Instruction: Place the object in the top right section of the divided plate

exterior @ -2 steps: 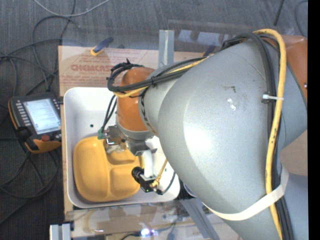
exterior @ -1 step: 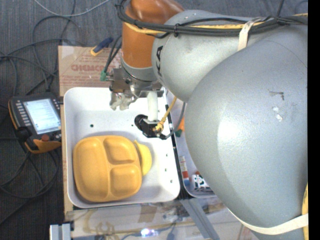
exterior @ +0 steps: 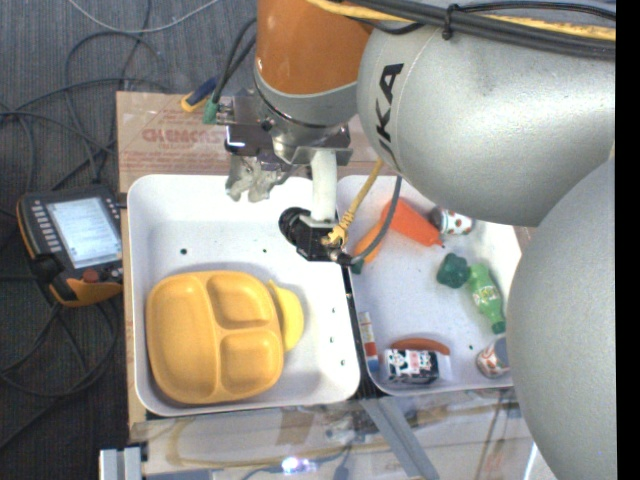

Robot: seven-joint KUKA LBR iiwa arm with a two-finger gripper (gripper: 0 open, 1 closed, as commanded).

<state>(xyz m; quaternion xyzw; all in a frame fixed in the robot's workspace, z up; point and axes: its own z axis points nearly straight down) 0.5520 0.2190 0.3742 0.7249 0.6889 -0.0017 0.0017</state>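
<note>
A yellow divided plate (exterior: 213,338) lies in the front left part of the left bin (exterior: 180,203), with three sections. A yellow rounded object (exterior: 290,313) rests against the plate's right rim, outside the sections, on the bin floor. My gripper (exterior: 254,181) hangs at the far edge of the left bin, well behind the plate and apart from the yellow object. Nothing shows in it. The big grey arm and its orange band cover the upper right of the view.
A black cable fitting (exterior: 302,234) hangs off the wrist over the left bin's right side. The right bin (exterior: 400,278) holds an orange item (exterior: 412,224), a green lump (exterior: 454,270), a green bottle (exterior: 487,299) and a small box (exterior: 414,361). A teach pendant (exterior: 72,238) lies at left.
</note>
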